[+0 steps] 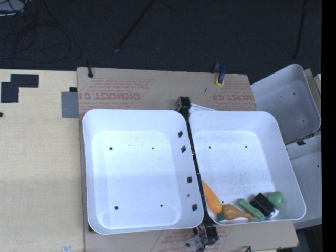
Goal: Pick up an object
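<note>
Gripper state cannot be told. Objects are lying bunched in the right bin's [236, 161] near corner: orange carrot-shaped piece [211, 196] leaning on the divider-side wall, tan piece [233, 211], green items [251, 208] [275, 197], black block [262, 203] sitting between the greens. Left bin [94, 167] is sitting beside it. Cardboard [157, 88] on the surface [37, 156] is showing upside-down red print, not reliably readable.

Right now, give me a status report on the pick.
Nothing picked yet. Objects bunched in right bin near corner: orange piece, green piece, black block. Pile crowded.
</note>
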Available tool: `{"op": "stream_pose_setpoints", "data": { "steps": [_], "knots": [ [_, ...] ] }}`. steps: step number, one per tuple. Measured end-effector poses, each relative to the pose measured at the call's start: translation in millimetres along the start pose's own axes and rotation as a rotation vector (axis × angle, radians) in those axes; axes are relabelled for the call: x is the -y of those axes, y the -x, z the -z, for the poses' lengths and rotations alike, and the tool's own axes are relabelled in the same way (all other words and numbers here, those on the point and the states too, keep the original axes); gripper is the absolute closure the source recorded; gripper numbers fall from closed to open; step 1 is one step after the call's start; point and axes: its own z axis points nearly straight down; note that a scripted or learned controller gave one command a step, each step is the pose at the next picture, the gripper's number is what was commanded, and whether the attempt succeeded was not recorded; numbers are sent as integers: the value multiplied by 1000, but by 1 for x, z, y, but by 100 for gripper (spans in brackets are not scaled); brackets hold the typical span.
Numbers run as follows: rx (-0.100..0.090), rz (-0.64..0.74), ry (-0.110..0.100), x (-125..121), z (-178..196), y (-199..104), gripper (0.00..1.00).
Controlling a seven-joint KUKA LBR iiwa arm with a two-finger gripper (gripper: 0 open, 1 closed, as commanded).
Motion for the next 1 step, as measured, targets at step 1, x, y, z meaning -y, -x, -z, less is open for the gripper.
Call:
{"op": "stream_pose_setpoints", "data": {
  "steps": [1],
  "knots": [
    [1,0,2,0,-21,0,100]
  ]
}}
